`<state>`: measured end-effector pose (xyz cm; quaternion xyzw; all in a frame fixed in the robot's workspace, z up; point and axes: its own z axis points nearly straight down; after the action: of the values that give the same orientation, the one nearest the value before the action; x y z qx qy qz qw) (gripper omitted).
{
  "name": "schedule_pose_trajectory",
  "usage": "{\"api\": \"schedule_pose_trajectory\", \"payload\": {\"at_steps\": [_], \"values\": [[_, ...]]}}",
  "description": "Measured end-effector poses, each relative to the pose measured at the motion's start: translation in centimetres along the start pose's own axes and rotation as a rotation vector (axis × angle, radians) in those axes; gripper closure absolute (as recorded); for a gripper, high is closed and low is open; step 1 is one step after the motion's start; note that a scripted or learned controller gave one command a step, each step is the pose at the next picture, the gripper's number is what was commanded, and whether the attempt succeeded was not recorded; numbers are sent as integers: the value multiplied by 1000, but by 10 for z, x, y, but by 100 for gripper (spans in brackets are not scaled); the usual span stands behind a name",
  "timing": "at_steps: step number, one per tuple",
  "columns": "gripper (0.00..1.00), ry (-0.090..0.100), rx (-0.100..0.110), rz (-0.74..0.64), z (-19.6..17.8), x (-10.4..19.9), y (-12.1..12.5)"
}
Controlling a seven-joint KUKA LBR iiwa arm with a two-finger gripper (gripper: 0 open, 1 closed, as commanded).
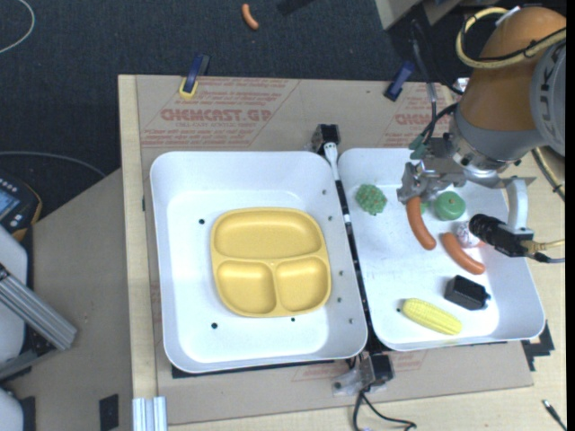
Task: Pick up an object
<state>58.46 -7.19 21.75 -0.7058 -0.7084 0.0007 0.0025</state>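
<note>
Right bin: sausage under gripper, upper end at the fingers; whether clamped, cannot tell. Nearby: broccoli, green ball, second sausage, black block, corn. Left bin: yellow divided plate.

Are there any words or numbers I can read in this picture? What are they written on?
"CHEMCAST G.P", in red, on the brown board behind the left bin.
A second red print on the same board, behind the right bin, starts like the first, but the arm covers the rest.
The smaller red lines under each are too blurred to read.
</note>
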Motion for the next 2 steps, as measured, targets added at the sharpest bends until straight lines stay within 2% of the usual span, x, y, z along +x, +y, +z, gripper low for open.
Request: {"api": "schedule_pose_trajectory", "payload": {"at_steps": [2], "values": [[100,0,0,-2,-1,108,-66]]}}
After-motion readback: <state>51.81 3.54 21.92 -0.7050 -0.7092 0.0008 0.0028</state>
